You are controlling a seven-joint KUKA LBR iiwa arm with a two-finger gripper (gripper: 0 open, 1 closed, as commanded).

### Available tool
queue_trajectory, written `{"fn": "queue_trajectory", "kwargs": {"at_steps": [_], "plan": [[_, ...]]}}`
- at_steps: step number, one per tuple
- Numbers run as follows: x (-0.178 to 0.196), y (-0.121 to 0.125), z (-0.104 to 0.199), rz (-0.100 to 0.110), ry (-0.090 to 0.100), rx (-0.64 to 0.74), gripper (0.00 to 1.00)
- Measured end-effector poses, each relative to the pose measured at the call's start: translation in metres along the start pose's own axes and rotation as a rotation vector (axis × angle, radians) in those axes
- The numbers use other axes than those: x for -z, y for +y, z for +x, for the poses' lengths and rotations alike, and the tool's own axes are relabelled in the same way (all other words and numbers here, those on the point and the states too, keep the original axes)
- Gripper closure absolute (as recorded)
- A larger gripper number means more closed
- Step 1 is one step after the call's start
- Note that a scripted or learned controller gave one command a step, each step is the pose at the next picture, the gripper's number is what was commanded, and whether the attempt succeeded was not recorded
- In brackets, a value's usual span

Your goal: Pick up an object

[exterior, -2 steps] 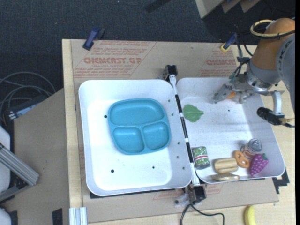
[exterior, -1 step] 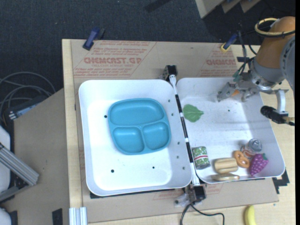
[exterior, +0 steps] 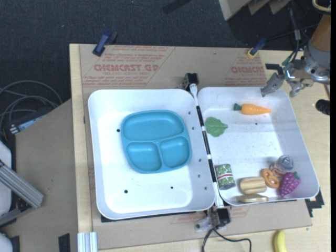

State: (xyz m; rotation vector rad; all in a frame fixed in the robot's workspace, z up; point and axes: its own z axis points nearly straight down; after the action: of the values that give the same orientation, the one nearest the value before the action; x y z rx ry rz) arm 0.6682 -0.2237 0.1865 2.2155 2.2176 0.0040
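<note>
Your end effector (exterior: pixel 284 83) hovers with fingers spread and nothing between them over the right bin's (exterior: pixel 294 121) far corner, probably lining up on the nearby carrot (exterior: pixel 253 108).

Both white bins (exterior: pixel 105 193) look smooth glossy plastic; blue divided tray (exterior: pixel 156 140), matt plastic. Bench top (exterior: pixel 131 67), printed brown cardboard, matt. Gripper (exterior: pixel 283 84), dull grey metal.

Tray (exterior: pixel 156 140) in left bin (exterior: pixel 105 156) (carrot (exterior: pixel 254 108) in right (exterior: pixel 299 135)).
</note>
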Motion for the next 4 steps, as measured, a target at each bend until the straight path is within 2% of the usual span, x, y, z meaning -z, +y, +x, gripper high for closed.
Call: {"fn": "queue_trajectory", "kwargs": {"at_steps": [1,2,3,4], "plan": [[-0.088,-0.001,0.022,0.002,0.001,0.000,0.00],[-0.093,0.002,0.068,-0.008,-0.004,0.000,0.00],[-0.080,0.005,0.070,-0.015,-0.001,0.001,1.00],[-0.081,0.004,0.070,-0.014,0.000,0.000,0.00]]}}
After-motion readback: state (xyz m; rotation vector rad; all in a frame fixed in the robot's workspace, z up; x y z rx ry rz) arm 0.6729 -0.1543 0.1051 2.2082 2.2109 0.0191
